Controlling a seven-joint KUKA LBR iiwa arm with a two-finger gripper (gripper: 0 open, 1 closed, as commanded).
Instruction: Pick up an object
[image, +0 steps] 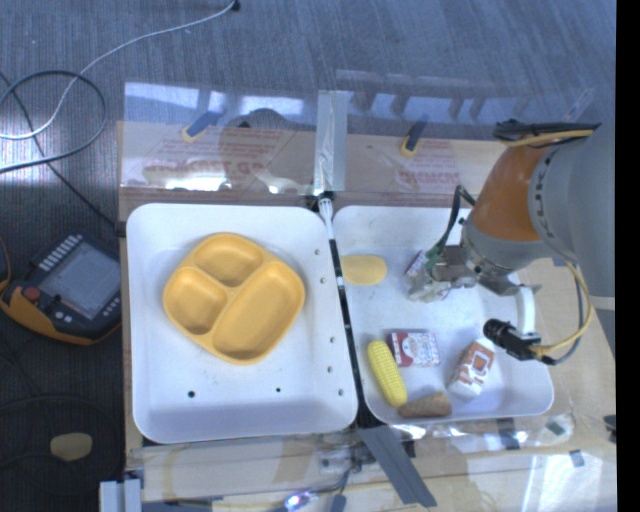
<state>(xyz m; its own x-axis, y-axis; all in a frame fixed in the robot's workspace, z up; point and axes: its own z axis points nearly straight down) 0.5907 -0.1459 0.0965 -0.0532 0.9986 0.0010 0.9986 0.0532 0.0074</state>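
gripper (428, 280) low in right bin (530, 405), lemon (363, 269) just left.

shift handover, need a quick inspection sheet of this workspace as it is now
surface: two white bins, left bin, right bin.
job's things: in right bin, yellow oval piece, corn cob, red-white packet, small carton, brown potato.
clutter: yellow divided plate in left bin.
grippers: gripper low over right bin; jaws unclear.
cables: yellow cable by wrist; floor cables.
surroundings: pendant on floor left.
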